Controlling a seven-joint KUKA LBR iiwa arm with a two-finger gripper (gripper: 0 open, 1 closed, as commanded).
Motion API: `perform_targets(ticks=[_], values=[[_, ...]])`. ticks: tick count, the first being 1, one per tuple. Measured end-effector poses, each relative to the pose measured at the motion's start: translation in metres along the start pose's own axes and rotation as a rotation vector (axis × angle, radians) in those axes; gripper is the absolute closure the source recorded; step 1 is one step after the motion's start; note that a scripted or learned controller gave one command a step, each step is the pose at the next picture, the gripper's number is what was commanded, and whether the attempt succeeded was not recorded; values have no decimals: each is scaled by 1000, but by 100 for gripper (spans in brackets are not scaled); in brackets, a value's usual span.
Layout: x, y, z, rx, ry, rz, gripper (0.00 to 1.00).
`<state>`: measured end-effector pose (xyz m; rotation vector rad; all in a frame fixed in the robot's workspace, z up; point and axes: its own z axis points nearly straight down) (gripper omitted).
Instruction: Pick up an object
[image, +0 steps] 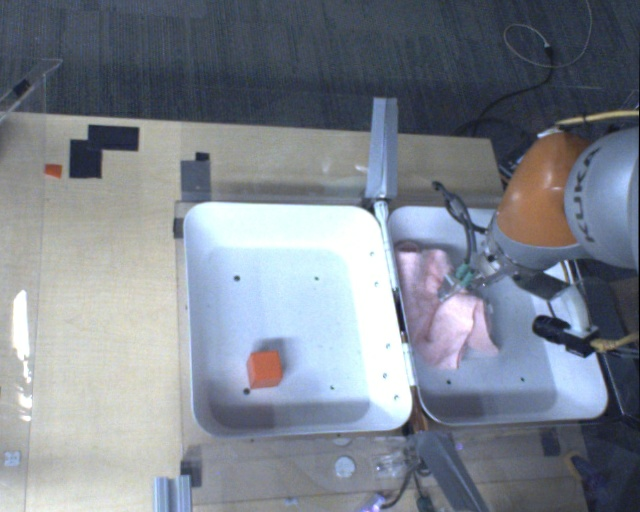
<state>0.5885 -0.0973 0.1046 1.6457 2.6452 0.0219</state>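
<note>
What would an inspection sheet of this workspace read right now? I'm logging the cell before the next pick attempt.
Surface: wooden bench bearing two white bins, left bin and right bin, side by side.
Job's things: orange block in the left bin; pink cloth crumpled in the right bin.
Clutter: black markers and a small orange marker at the bench's far left.
Gripper: gripper down at the cloth; a hold cannot be confirmed.
Cables: black cable on the floor; wiring by the wrist.
Surroundings: dark carpet.
</note>
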Motion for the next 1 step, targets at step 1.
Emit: perform_targets(ticks=[1], values=[[1, 79, -81, 16, 9, 68, 100]])
